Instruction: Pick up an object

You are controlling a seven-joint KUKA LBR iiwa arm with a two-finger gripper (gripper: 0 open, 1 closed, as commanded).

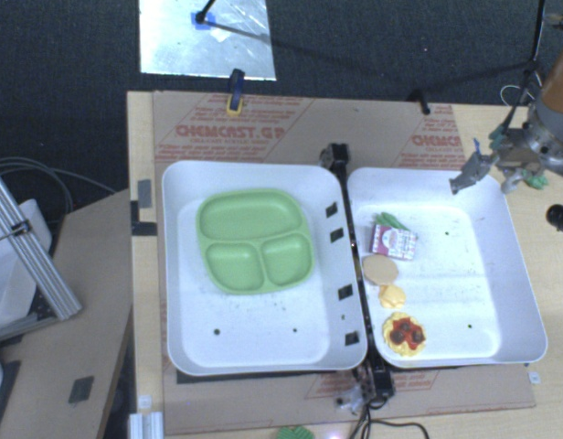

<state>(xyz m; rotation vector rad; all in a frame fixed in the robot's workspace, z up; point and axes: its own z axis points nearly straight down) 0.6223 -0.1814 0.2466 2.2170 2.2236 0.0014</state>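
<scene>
The left shallow white bin (176,245) holds a pale green three-section plastic plate (256,241). In the right white bin (501,282), along its left side, lie a pink and white packet with a green end (392,240), a tan round disc (380,269), a small yellow lump (392,294) and a yellow piece topped red (405,334). The tool (491,176), partly cut off at the right edge, hangs above that bin's far right corner, spread wide and holding nothing.

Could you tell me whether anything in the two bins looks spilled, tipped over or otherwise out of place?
Nothing stands out. The green divided plate lies flat in the left bin. In the right bin, the pink packet, tan cookie, small yellow piece and pizza toy cluster along its left side.
</scene>
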